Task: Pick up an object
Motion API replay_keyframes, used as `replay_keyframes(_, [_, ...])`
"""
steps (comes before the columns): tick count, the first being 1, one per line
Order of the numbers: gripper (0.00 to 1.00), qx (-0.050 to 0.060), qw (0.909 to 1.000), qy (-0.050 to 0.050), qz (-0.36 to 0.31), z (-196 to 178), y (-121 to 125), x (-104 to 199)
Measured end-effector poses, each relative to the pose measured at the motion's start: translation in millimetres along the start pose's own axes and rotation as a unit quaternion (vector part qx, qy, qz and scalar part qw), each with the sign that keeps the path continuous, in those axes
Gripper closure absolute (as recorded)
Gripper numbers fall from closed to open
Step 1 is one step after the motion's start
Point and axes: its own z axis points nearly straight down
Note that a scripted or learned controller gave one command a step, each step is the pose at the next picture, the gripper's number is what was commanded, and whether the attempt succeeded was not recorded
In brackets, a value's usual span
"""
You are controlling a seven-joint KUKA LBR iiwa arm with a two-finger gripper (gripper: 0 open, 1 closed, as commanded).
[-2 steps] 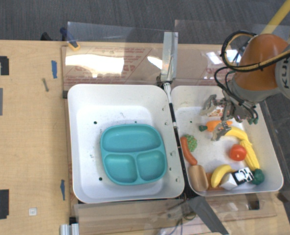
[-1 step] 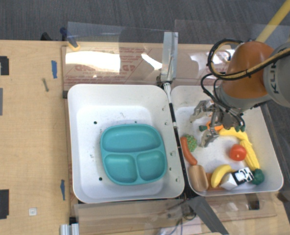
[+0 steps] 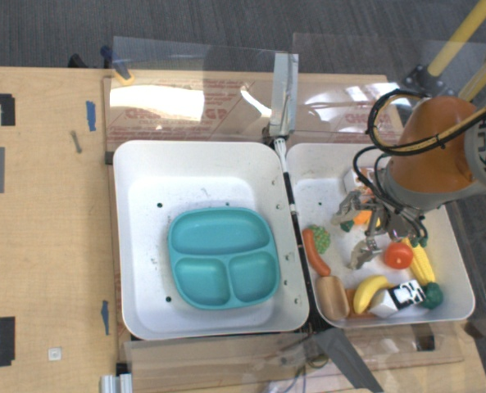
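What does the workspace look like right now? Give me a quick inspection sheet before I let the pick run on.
Surface: two white bins side by side, left bin and right bin, on a wooden bench.
Job's things: in the right bin, carrot, broccoli, tomato, corn, banana, bread piece, a black-and-white item.
Clutter: teal divided tray in the left bin.
Grippers: gripper low over the right bin's middle; finger state unclear, nothing seen between them.
Cables: black cables looped over the orange wrist band.
Surroundings: clear panels behind the bins; blue tape marks on the bench; grey floor.
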Motion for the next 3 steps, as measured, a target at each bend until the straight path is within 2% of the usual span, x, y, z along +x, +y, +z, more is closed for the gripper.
replay_keyframes(1, [0.00,0.001,1.0000,-0.002,0.008,0,12,-10])
replay_keyframes(2, [1.00,0.002,0.9999,-0.009,0.008,-13,12,-14])
replay_keyframes(3, [1.00,0.000,1.0000,-0.001,0.003,-100,24,-108])
